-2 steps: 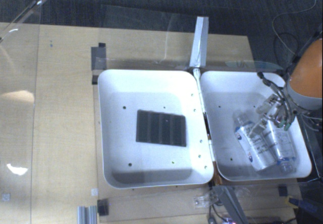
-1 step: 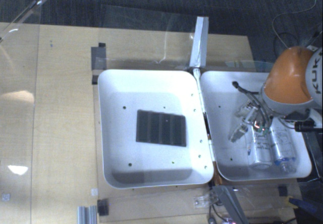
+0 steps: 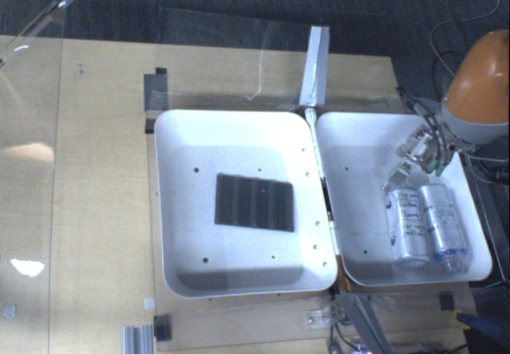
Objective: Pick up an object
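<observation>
We are hanging our jaws (image 3: 418, 155) just above the clear plastic bottle (image 3: 426, 225) in the right bin (image 3: 351, 185), getting ready to grab; we cannot tell whether they are open.

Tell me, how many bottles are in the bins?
2. Both clear bottles lie side by side in the right bin, near its right wall: one bottle on the left, the other bottle beside it. Nothing looks hidden.

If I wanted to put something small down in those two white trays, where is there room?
In the left bin, bare floor rings the dark ridged pad, widest along the left wall and the front. In the right bin, the left half is free. Its right side is crowded: two clear plastic bottles lie there with the gripper just above them.
</observation>
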### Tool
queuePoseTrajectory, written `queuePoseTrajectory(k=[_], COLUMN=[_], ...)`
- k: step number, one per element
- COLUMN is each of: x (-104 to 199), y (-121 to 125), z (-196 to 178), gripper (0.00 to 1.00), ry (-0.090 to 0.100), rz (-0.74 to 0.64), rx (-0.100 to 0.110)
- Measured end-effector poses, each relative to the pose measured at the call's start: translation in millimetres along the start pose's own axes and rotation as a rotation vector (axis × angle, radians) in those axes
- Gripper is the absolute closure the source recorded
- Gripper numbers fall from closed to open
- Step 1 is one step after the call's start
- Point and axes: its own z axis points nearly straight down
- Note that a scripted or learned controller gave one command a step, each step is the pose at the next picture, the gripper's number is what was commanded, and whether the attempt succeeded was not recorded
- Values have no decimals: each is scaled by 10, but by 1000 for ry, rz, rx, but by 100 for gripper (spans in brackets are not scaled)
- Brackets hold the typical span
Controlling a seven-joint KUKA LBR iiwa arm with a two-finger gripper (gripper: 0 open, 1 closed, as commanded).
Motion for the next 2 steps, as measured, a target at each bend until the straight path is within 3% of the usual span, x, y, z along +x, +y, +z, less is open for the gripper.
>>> queuePoseTrajectory(k=[1, 2], x=[-241, 160], y=[301, 107], z=[570, 263], gripper=[0, 0], ry=[0, 1], rz=[-136, -123], rx=[-1, -1])
